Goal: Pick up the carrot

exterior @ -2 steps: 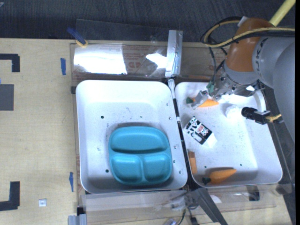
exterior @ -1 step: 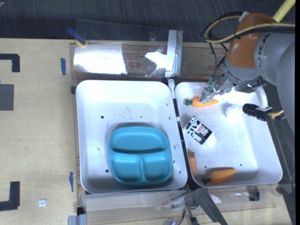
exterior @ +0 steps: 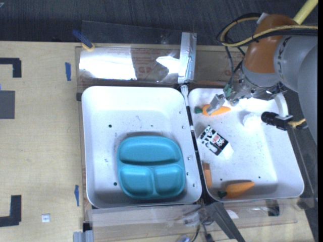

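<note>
1. Two orange carrot-like pieces lie in your right bin (exterior: 290,178): one carrot (exterior: 220,111) right at the claw (exterior: 221,103), by the far-left corner, and a second orange piece (exterior: 238,187) well below it by the near wall.
2. Whether the claw is open or clamped on the carrot, you cannot tell; the tips blur into it.
3. Below the claw sits a small black-and-white printed card (exterior: 214,140); its print looks unreadable.
4. Left of the claw, the other bin (exterior: 96,110) holds a smooth teal plastic tray (exterior: 150,166) with three compartments.
</note>
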Controlling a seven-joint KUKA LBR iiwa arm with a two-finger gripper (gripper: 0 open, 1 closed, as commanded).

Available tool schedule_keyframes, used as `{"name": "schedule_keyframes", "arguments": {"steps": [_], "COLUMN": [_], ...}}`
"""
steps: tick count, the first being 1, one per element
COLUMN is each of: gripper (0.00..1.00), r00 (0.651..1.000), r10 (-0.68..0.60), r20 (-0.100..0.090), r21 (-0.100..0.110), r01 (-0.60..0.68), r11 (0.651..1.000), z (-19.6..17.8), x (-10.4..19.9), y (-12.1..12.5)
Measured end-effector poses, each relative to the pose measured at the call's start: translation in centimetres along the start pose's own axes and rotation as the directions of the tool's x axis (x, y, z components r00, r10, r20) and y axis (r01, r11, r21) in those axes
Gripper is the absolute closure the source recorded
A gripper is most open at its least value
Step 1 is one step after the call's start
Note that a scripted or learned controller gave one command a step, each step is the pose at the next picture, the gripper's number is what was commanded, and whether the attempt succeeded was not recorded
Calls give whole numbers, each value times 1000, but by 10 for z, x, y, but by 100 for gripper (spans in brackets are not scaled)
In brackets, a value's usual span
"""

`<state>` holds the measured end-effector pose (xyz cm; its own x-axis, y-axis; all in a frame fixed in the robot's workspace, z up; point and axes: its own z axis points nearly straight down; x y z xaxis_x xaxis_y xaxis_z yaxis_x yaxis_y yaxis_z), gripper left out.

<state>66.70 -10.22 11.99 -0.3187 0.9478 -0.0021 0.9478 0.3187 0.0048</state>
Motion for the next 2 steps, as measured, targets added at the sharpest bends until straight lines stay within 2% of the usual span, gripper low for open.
{"name": "schedule_keyframes", "arguments": {"steps": [1, 2], "gripper": [0, 100], "r00": [997, 997], "r10": [-75, -82], "r20": [-2, 2], "r21": [7, 6], "r01": [75, 82], "r11": [997, 997], "z": [26, 12], "x": [-4, -4], "y": [-1, 1]}}
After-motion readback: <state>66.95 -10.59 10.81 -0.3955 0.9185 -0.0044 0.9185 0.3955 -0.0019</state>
